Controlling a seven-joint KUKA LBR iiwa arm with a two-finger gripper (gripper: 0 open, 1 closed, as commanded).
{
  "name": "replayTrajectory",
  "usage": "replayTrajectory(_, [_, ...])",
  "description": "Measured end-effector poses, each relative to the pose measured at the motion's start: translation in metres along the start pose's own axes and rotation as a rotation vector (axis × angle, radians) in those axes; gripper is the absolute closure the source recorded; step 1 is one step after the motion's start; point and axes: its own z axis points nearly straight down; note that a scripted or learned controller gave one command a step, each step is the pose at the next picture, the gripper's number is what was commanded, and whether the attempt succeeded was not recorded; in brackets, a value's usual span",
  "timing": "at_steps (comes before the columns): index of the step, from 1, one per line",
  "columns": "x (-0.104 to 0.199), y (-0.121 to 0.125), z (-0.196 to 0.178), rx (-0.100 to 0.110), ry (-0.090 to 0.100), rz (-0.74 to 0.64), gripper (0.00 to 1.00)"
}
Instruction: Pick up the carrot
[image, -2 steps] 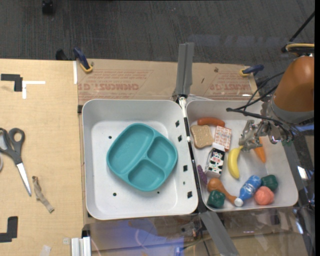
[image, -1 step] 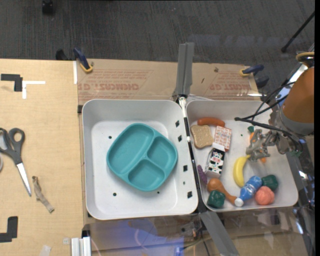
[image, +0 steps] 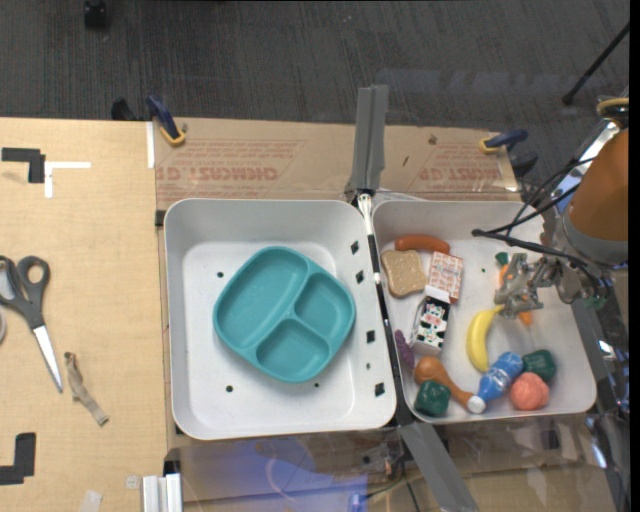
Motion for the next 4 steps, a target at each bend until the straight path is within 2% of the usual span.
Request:
replayTrajectory(1, [0.039, 0.043, -0.036, 0.000, 0.008, 0.172, 1.00])
replayTrajectory(2, [0.095, 0.080, -0.188, 0.000, 0.007, 0.162, 1.00])
replayTrajectory(3, [-0.016, 0.041, -0.014, -0.001, 0.009, 0.173, 1.00])
replayTrajectory(4, [-0.057, 0.050, -0.125, -0.001, 0.007, 0.075, 1.00])
